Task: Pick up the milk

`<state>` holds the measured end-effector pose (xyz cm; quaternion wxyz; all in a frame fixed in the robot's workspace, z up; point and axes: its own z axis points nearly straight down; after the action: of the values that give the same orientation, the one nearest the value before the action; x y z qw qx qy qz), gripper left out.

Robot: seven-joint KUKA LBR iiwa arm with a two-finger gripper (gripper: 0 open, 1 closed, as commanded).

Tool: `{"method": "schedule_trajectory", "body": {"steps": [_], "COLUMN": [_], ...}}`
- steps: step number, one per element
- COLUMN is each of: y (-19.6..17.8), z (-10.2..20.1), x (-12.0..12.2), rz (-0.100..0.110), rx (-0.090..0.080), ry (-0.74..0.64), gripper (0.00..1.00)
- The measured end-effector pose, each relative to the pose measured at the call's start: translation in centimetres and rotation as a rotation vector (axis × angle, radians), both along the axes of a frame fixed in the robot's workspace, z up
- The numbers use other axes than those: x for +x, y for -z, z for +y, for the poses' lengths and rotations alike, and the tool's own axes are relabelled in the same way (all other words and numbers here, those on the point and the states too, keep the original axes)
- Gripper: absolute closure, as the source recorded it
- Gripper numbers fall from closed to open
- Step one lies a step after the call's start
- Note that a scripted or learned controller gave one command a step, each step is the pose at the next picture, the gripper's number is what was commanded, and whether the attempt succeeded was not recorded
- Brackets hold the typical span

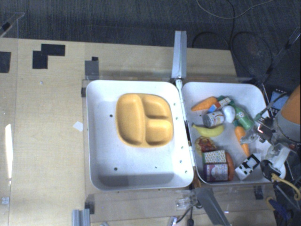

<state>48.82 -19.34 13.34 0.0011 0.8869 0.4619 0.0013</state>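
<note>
Lower right of frame: arm (286,132) near milk (248,165), grip state cannot tell. Approach step; next centre over milk, descend.

Left bin (94,126) and right bin (257,92) both showing white. Tray (143,119) showing mustard yellow. Carrot (204,104) showing orange; banana (208,130) showing yellow. Can (215,119) wearing silver sides, blue-and-red label. Bottle (243,119) showing green. Box (215,164) showing dark red with pale speckled panels. Milk (247,165) wearing black-and-white blotches. Bench (42,126) showing pale tan, carrying black patches (47,54). Floor (117,8) showing dark grey. Arm (292,108) showing orange band over grey.
</note>
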Motion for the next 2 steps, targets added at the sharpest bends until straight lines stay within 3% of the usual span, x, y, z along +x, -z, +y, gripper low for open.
{"method": "schedule_trajectory", "body": {"steps": [1,2], "y": [-1.0,-7.3], "z": [0.1,-0.5], "x": [0.2,1.3], "rz": [-0.002,0.0], "rx": [-0.001,0.0], "ry": [-0.011,0.092], "gripper": [1.0,1.0]}}
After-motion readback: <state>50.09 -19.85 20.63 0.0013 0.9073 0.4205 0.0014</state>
